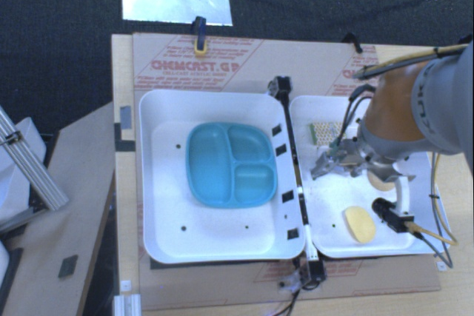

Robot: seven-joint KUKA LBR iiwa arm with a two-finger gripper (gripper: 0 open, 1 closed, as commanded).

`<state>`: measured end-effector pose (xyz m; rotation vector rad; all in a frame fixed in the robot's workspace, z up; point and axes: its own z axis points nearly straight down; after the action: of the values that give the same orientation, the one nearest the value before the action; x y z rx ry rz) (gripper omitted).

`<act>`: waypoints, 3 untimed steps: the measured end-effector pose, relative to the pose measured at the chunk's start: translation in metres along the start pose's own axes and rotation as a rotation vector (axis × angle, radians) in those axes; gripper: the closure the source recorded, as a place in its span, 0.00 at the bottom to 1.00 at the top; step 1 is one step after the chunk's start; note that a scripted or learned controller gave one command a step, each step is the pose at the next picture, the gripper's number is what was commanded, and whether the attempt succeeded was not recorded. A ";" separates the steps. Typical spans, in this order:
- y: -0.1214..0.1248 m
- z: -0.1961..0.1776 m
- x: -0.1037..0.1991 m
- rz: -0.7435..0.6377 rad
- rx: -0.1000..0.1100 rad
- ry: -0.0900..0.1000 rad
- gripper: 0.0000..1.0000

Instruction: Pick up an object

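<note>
The bench [244, 55], covered by a sheet with red lettering, carries two shallow white bins side by side. The left bin [163, 159] holds a blue divided plate [228, 164], lying flat near the middle of the bin floor with its three compartments facing up. The right bin [326, 233] sits just beside it, the two rims touching along a line of black clips.

The grey arm [437, 103], with its orange band, reaches in from the right and bends down over the right bin. Its gripper [329, 161] hangs low over the middle of that bin, pointing toward the dividing rim. The metal fingers blur into the white floor, so how far apart they stand cannot be made out, and nothing can be seen between them.

A pale yellow oval object [360, 223], possibly a sponge or soap, lies flat on the bin floor near the front edge, apart from the gripper and just beside a black fitting on the arm. A small green-patterned item [324, 132] lies toward the back of the same bin, partly behind the arm's cables.
</note>
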<state>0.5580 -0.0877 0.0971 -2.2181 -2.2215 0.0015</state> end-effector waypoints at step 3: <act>-0.001 -0.139 0.005 -0.003 -0.012 -0.002 1.00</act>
<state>0.5574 -0.0828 0.2360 -2.2213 -2.2321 -0.0090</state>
